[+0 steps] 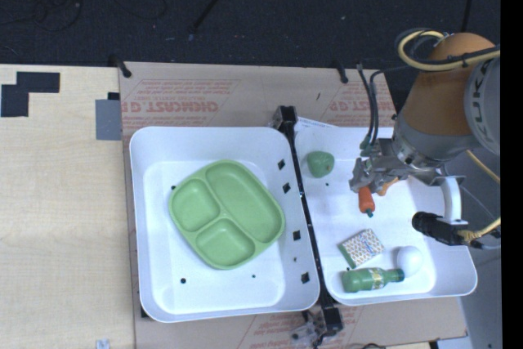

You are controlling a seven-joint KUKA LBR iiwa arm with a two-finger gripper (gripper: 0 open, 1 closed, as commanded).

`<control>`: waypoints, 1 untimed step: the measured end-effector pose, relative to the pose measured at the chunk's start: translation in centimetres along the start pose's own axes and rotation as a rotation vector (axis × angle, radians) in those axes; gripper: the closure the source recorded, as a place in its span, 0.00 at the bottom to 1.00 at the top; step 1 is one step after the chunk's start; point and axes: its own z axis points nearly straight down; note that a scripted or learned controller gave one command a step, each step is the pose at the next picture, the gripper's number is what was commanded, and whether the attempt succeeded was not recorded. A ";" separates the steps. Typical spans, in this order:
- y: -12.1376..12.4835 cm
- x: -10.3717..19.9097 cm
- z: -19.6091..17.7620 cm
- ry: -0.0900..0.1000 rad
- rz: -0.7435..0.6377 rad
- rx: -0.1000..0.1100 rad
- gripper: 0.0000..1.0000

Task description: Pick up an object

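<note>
Start at the near edge of the desk. In the near part of the right bin (458,286) you have 3 things close together: a green bottle (372,279) lying on its side along the near wall, a white egg-shaped object (408,260) touching or just beside its cap end, and a small patterned packet (362,246) lying flat just beyond the bottle. A black-tipped piece of the robot's hardware hangs over the bin's right edge; keep it out of your path.

Further in, at about the middle of the right bin, the gripper (369,194) has its jaws pinching what looks like a small orange carrot-shaped object (367,201), which hangs nose down with its dark tip close above the bin floor. I cannot tell whether that tip touches the floor. This is your task object, and I judge the grasp is made but the lift is barely begun.

To do it well, raise straight up and slowly, with no sideways drift, since the object is slim and gripped near its top, so it may swing or slip. Watch that it comes up with the jaws before you count the pick as good.

Beyond it, near the far left corner of the right bin, sits a round green object (319,163), well clear. The left bin (155,257) carries 1 green divided plate (225,212) with 3 compartments, apart from your work.
</note>
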 end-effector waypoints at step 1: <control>-0.5 5.7 -0.8 -0.001 0.000 -0.001 1.00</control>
